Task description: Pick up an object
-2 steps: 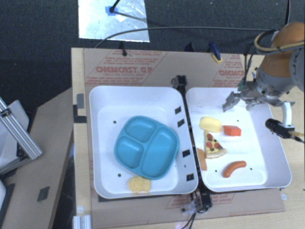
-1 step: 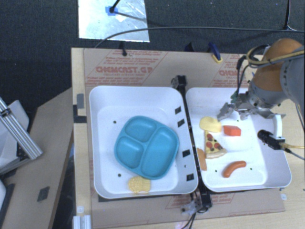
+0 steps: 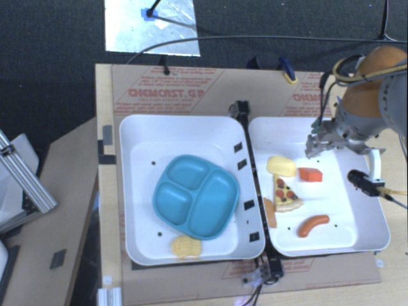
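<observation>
At the near edge of the left bin lies a small yellow corn piece, just beside the blue plate that takes the middle of this bin. The plate has three compartments and nothing lies in them.

In the right bin, the nearest thing is the sausage, alone on bare floor, so I judge it the easiest to reach from above. A little farther are the pizza slice and a thin orange stick that lies close to the divider between the bins; the wall there can hinder the gripper. Farther again, the yellow lump touches the tip of the pizza, and the red block lies just beside the lump. These three are crowded, so a grasp on one may push the others.

The gripper hangs over the far part of the right bin, just behind the lump and the block, probably to come down on one of them. Nothing is seen between its tips; if they are apart or together I cannot tell.
</observation>
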You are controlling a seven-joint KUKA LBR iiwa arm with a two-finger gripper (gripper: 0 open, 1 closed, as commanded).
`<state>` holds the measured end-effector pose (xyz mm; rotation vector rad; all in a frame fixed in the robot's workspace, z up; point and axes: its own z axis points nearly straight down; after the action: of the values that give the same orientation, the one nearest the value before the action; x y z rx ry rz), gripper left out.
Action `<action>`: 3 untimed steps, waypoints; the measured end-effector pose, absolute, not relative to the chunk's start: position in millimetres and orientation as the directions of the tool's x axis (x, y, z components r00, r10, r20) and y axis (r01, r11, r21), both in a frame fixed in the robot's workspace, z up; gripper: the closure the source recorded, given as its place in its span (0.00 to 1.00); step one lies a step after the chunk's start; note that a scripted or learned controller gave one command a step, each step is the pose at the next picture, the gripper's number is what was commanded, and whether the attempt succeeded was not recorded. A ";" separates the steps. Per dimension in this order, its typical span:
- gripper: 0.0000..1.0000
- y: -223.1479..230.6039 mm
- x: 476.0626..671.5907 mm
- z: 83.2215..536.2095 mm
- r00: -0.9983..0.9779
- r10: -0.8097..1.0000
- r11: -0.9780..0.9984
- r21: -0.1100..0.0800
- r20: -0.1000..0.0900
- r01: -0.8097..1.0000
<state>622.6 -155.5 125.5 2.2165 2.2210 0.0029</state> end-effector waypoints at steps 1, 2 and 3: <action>1.00 -153.6 632.5 173.8 -0.005 1.000 0.005 0.007 -0.002 1.000; 1.00 -145.9 633.6 236.0 -0.007 1.000 0.007 0.009 -0.002 1.000; 1.00 -145.9 634.8 259.1 -0.006 1.000 0.006 0.005 -0.001 1.000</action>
<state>634.8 -145.9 259.1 2.2114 2.2256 0.0044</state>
